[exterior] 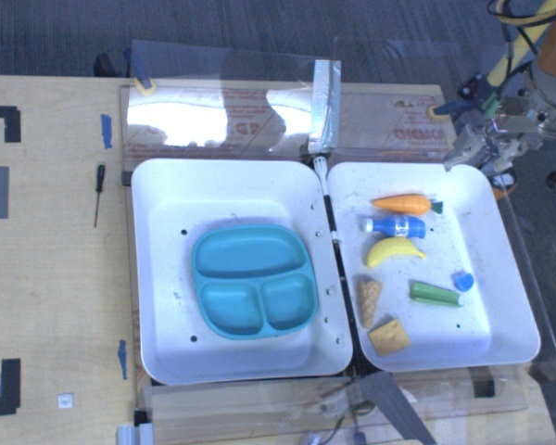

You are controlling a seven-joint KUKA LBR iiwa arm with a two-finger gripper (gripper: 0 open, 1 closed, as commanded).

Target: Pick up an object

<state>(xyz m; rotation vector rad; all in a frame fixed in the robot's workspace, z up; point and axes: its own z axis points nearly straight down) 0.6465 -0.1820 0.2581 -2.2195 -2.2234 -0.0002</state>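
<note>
Inside, the left bin (157, 193) holds a blue tray (253, 279); beside it, the right bin (510, 332) holds a carrot (403, 204), bottle (396, 226) and banana (394, 250); whether the tool (486, 151) is spread, I cannot tell.

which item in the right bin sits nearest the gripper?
The orange toy carrot, at the bin's far edge; the gripper hangs beyond the far right corner, and the other items lie nearer the camera.

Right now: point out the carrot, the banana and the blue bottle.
carrot (401, 204), camera view, middle of the orange body.
banana (393, 250), camera view, middle of the yellow curve.
blue bottle (398, 227), camera view, middle of the blue body.
</note>
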